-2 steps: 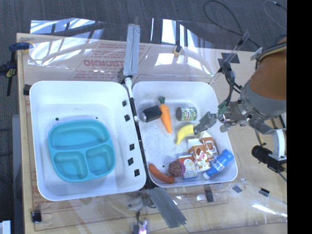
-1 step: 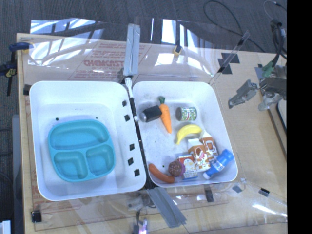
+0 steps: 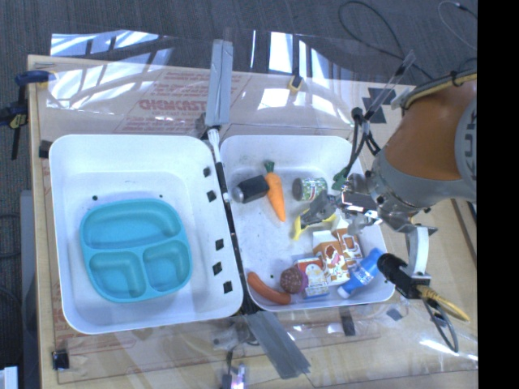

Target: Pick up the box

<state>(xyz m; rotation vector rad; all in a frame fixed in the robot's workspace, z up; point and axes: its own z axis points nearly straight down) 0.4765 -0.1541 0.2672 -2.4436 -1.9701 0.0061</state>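
Orange and grey, the arm (image 3: 430, 140) is the part closest to the lens — it comes in from the right and bends down over the right-hand bin (image 3: 243, 148). Beside that bin sits the left-hand bin (image 3: 61, 217), the two touching along a central divider. A blue sectioned tray (image 3: 134, 247) lies in the left bin, with three compartments.

The box (image 3: 336, 254) lies flat in the right bin, toward its near right corner. It bears a red-and-white printed face turned upward, and its long axis runs on a slant, from the near left up toward the far right. A second small carton (image 3: 315, 275) lies just beside it on the near side; where one ends and the other begins cannot be told for sure. A blue bottle (image 3: 361, 274) touches the box on its right.

The claw (image 3: 345, 201) hangs just beyond the far end of the box, above a yellow-green piece (image 3: 312, 215). Its fingers are lost among dark metal parts — whether they stand apart or together cannot be told, and nothing shows between them.

Farther off lie a carrot (image 3: 276, 194), a black cylinder (image 3: 251, 189) and a small can (image 3: 308, 188). A sausage (image 3: 269, 289) and a dark round thing (image 3: 292, 279) lie at the near edge.
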